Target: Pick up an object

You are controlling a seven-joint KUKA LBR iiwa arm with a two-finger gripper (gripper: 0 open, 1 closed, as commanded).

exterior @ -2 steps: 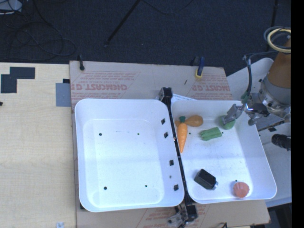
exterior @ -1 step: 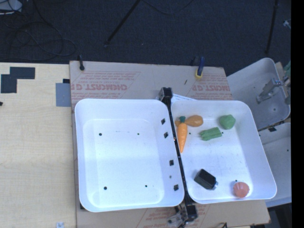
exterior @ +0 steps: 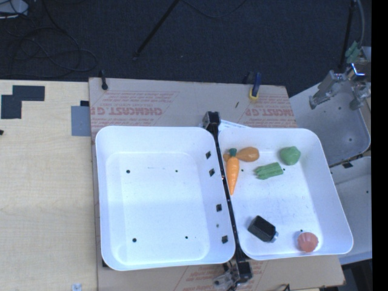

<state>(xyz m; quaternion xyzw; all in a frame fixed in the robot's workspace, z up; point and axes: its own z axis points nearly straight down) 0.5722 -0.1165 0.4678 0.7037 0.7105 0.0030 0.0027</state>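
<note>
The right bin (exterior: 330, 180) holds several small objects. An orange carrot (exterior: 231, 174) with a green top lies along its left wall. Touching the carrot's top end is an orange oval toy (exterior: 248, 154). A green rounded piece (exterior: 290, 155) sits near the far right corner, and a green elongated piece (exterior: 268, 171) lies just left of and below it. A black block (exterior: 262, 228) rests near the front middle. A pinkish-red ball (exterior: 307, 241) sits in the front right corner.
The left bin (exterior: 103, 193) lies beside the right one, joined along a black divider strip (exterior: 221, 187). Both rest on cardboard (exterior: 151, 105) held by a yellow clamp (exterior: 254, 93). A grey metal plate (exterior: 345, 126) stands at the right, and the wooden bench top (exterior: 42, 193) spreads left.
</note>
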